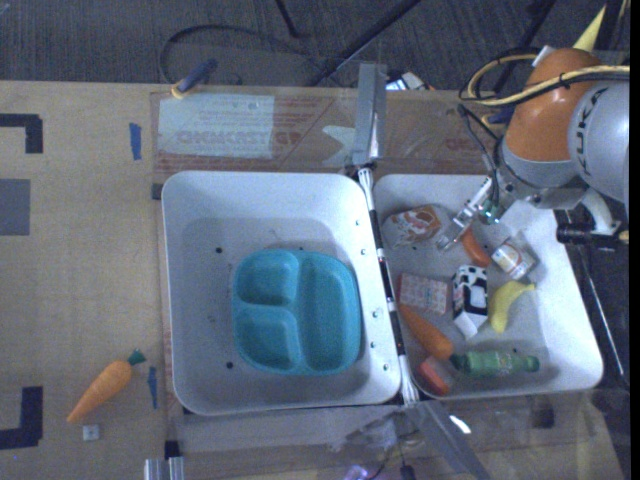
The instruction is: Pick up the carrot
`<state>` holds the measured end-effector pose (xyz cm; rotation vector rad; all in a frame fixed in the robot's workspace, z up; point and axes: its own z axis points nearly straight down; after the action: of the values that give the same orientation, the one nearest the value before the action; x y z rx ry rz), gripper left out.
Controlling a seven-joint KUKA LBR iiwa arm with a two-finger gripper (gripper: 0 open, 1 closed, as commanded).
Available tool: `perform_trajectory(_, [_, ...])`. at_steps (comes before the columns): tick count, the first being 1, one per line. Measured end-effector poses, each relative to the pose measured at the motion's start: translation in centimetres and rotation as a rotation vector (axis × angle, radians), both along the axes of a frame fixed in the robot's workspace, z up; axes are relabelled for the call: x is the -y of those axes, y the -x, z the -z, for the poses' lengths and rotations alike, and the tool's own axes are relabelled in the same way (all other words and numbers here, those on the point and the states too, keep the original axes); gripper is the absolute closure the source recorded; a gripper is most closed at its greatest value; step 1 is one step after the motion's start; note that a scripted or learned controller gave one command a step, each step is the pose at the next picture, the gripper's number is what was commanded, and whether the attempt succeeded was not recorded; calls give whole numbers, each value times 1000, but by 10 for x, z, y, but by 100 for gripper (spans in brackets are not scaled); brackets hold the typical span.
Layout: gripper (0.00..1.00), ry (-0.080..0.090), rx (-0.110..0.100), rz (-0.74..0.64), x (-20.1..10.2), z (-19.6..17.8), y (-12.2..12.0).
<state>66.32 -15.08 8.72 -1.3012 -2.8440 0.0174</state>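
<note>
An orange carrot [427, 333] lies slanted along the left wall of the right bin [575, 353], near its front. A second carrot with a green top [100, 389] rests on the bench outside the bins, at the front left. My gripper [462, 226] hangs over the back of the right bin, pointing down and left, well behind the bin's carrot. Just below it sit a small orange piece [477, 251] and a small bottle [512, 259]. Nothing shows held in the gripper.
The left bin [200, 208] holds a blue divided plate [297, 310]. The right bin also holds a wrapped pastry [413, 225], a pink packet [423, 293], a cow-patterned carton [470, 295], a banana [506, 304], a green bottle [495, 362] and a red-orange piece [433, 376].
</note>
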Motion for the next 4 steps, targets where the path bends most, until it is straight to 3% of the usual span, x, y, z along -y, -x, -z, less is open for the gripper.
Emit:
perform_trajectory(1, [0, 16, 5, 281, -22, 2, 4])
perform_trajectory(2, [100, 10, 0, 276, -27, -7, 3])
perform_trajectory(3, [100, -2, 21, 181, -81, -144, -5])
perform_trajectory(4, [100, -7, 22, -297, -198, -185, -5])
